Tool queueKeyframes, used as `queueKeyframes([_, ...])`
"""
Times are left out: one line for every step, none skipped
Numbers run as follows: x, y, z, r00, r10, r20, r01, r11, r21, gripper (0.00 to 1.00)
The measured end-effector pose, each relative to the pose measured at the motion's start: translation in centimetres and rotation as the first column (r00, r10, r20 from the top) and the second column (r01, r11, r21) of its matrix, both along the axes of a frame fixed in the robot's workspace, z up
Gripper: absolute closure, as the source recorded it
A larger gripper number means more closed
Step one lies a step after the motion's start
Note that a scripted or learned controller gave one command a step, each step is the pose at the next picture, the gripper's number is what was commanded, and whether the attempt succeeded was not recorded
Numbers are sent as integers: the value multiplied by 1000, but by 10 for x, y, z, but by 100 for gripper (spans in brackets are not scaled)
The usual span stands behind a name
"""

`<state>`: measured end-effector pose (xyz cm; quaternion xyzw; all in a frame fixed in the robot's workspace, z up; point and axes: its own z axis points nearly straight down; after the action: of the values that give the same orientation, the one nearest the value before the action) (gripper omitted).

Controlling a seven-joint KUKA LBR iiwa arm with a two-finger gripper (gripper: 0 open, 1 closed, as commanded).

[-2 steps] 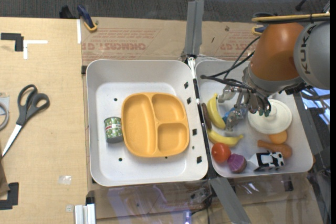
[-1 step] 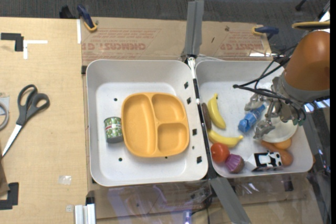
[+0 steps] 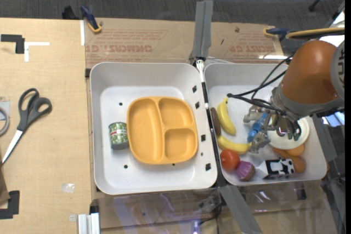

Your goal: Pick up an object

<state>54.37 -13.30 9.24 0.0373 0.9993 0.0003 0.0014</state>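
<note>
White plastic bins sit side by side on my bench, seen from above at a slant. My arm (image 3: 312, 76), grey with an orange band, reaches in from the right and hangs over the right bin (image 3: 241, 71). Its gripper (image 3: 267, 127) is low among the items there, but wiring and metal parts hide it, so I cannot tell whether it is spread, closed, or gripping anything. Choices for picking lie close by: two bananas (image 3: 225, 118), a tomato (image 3: 230, 159), a purple onion (image 3: 245, 171), a black-and-white toy cow (image 3: 279, 168) and an orange (image 3: 294, 149) just beside the gripper. I judge this to be the reach-and-grasp step, with nothing clearly lifted yet. Next I would want the gripper centred on one item and closed before rising. Over in the left bin (image 3: 104, 118) rest a yellow divided plate (image 3: 162, 130) and a small green-labelled can (image 3: 118, 135), label too small to read. Cardboard (image 3: 137, 44) behind the bins carries printing I cannot read from this view. Scissors (image 3: 24, 115) lie far left.
</note>
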Motion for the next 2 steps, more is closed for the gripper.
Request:
queueKeyframes([2,0,10,1000,2,4,-2,1000,-1,100])
queueKeyframes([-5,-46,52,921,-390,2,390,921,0,100])
